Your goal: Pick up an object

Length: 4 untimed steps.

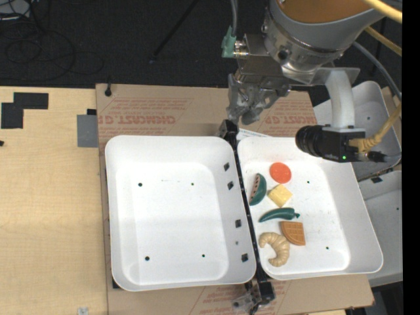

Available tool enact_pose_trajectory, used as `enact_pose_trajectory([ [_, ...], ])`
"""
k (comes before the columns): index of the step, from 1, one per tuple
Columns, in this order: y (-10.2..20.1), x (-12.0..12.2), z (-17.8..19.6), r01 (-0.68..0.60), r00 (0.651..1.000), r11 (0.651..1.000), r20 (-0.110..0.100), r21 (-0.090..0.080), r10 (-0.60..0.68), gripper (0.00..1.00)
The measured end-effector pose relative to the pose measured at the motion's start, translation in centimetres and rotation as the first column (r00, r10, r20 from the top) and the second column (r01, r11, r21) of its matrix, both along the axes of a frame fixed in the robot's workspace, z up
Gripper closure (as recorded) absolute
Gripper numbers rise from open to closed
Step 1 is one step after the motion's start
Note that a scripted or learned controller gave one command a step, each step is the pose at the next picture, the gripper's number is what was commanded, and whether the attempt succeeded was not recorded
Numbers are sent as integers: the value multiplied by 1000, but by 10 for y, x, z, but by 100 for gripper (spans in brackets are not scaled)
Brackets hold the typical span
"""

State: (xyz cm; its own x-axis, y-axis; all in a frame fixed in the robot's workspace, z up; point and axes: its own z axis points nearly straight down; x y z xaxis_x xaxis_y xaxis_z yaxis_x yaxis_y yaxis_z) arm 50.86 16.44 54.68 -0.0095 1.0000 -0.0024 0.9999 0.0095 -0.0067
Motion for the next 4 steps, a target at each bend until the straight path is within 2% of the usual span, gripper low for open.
enact_pose_trajectory([
  [1,51,-13,-11,4,1000,1000,0,2,-4,100],
  [2,81,-19,-10,6,1000,1000,2,2,-6,100],
  [3,79,-36,-169,8,1000,1000,-13,-8,-9,100],
  [4,16,-34,-232,16,1000,1000,-6,-5,-16,100],
])
